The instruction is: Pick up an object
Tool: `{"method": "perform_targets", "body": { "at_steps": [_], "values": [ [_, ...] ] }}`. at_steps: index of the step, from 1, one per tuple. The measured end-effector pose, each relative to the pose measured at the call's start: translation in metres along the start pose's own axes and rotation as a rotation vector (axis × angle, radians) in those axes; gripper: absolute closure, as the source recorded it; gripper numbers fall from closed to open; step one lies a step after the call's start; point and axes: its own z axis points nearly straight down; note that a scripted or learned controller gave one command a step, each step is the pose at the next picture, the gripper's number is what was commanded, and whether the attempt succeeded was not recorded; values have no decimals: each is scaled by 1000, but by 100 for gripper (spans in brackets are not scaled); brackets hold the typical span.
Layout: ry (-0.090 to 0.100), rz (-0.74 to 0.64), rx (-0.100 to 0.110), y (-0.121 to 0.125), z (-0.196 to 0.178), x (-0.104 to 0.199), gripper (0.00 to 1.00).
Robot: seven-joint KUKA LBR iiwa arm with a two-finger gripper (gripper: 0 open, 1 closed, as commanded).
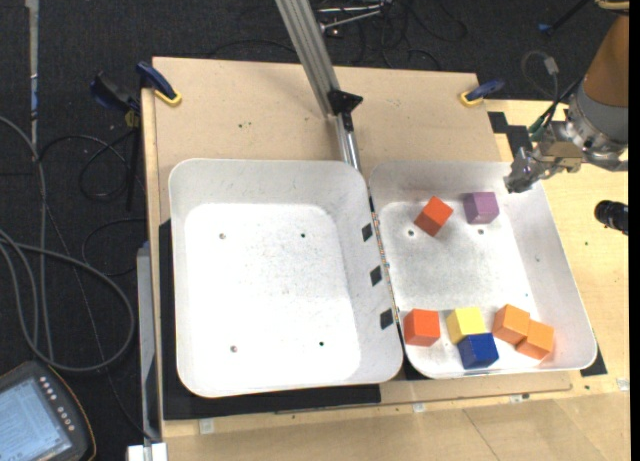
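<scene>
I find the counter [300, 114], flat tan board, carrying two shallow white bins. The left bin [200, 189] and right bin [560, 279] are smooth, speckled plastic with rounded corners. My arm [605, 89] sits at the frame's right edge, the tool [520, 179] over the right bin's upper right rim; I cannot tell its state. Nearest are a purple cube [482, 207] and a tilted orange cube [434, 216]. The hard, sharp-edged blocks clustered at lower right touch, so a descent there risks jamming or nudging neighbours.
</scene>
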Motion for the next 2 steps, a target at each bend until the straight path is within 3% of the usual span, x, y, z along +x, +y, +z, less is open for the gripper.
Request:
{"method": "perform_targets", "body": {
  "at_steps": [2],
  "values": [
    [5,-4,10,-36,15,99,100]
  ]
}}
